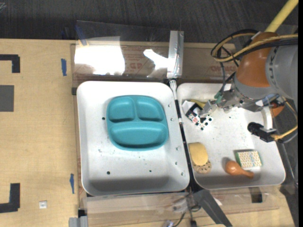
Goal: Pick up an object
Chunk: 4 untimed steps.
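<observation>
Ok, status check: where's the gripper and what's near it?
Gripper low in right bin, at the black-and-white dice cluster. Grasp unconfirmed. Yellow sponge, orange pear-shaped toy lie apart.

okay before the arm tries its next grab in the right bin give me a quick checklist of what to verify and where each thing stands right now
1. Gripper is over the right bin: ok.
2. A target lies close by: ok, a small black and white object sits just beside it.
3. Finger state: cannot tell.
4. Anything already held: cannot tell.
5. Other items clear of the gripper: ok, yellow sponge-like object, brown pear-shaped object and patterned block lie near the bin's front.
6. Teal divided tray lies in the left bin, out of the way: ok.
</observation>
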{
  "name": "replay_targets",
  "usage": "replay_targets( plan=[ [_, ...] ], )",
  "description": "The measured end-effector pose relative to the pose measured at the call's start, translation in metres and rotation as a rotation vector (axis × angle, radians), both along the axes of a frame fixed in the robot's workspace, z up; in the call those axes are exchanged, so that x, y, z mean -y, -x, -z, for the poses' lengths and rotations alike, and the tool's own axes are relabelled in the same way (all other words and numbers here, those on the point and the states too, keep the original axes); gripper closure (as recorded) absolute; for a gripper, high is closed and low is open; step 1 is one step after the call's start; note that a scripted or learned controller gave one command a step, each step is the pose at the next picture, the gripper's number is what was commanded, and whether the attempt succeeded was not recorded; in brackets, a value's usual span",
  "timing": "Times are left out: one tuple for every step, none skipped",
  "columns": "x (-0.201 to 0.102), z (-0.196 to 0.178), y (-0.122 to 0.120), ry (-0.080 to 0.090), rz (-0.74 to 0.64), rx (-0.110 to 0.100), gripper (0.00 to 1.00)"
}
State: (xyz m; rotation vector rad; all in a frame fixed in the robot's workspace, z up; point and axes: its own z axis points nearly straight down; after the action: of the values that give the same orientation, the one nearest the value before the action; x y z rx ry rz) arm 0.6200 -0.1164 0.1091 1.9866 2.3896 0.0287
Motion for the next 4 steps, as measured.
replay_targets(
  plan=[
    [-0.001, 0.002, -0.054, 0.003, -0.034, -0.014, 0.00],
    [-0.001, -0.010, -0.057, 0.009, -0.037, -0.003, 1.00],
    [-0.003, -0.007, -0.055, 0.005, -0.038, -0.013, 0.00],
    [0.003, 0.022, -0.026, -0.003, -0.186, -0.034, 0.00]
  ],
)
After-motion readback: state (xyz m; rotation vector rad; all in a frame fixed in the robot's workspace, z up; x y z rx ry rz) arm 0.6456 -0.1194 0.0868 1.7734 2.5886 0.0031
